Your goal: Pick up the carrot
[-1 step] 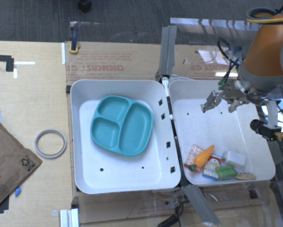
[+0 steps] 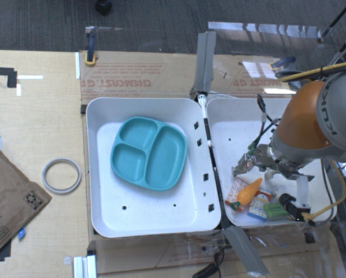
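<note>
The bench (image 2: 40, 114) carries two shallow white bins side by side, and the big grey arm (image 2: 329, 120) with its orange band reaches in from three o'clock and hangs over the right bin (image 2: 231, 132). The left bin (image 2: 103, 207) holds a teal divided plate (image 2: 148, 153) a little toward its ten o'clock side from centre; it plays no part in this job. On the bare bench at about nine o'clock from that bin lie a grey ring (image 2: 61, 175) and, toward seven o'clock, the corner of a cardboard box (image 2: 8, 201). The gripper (image 2: 255, 162) is low in the right bin, near its middle, but the wrist and hardware above it crowd the view, so I cannot tell whether it is parted or closed. The carrot (image 2: 249, 190) lies at roughly six o'clock in the right bin, an orange cone with its green end toward seven o'clock, resting among a small heap of packets (image 2: 260, 207) and a green item (image 2: 275, 211) near the bin's front wall. It sits just below the gripper and nothing metal is seen around it, so I judge that the carrot has not been taken: it rests on the pile, not lifted. As I read it, the approach is largely done, while the closing on the carrot, the lift and any check that it comes up clean are all left to do.
</note>
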### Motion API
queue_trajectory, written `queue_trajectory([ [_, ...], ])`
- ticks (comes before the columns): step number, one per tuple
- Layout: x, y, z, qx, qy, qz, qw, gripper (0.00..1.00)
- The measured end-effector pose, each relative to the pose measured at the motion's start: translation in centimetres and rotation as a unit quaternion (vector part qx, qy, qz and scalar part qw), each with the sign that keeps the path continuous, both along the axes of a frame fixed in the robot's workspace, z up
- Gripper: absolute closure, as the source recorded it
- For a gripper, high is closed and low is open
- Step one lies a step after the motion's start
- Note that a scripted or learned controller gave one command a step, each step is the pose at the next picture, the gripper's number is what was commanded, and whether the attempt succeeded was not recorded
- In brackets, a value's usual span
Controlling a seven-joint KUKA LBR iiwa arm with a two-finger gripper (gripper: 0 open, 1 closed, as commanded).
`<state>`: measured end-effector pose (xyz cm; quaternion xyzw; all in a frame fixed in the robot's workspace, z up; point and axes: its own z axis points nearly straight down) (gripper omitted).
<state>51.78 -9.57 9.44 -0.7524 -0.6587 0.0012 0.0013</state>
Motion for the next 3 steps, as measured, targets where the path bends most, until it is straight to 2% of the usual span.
queue_trajectory([
  [1, -4.0, 0.1, -0.3, 0.0000, -0.001, -0.024, 0.9997, 0.00],
  [2, -3.8, 0.0, 0.6, -0.0001, -0.004, -0.026, 0.9997, 1.00],
  [3, -2.6, 6.8, 9.6, -0.0009, 0.000, -0.087, 0.9962, 1.00],
])
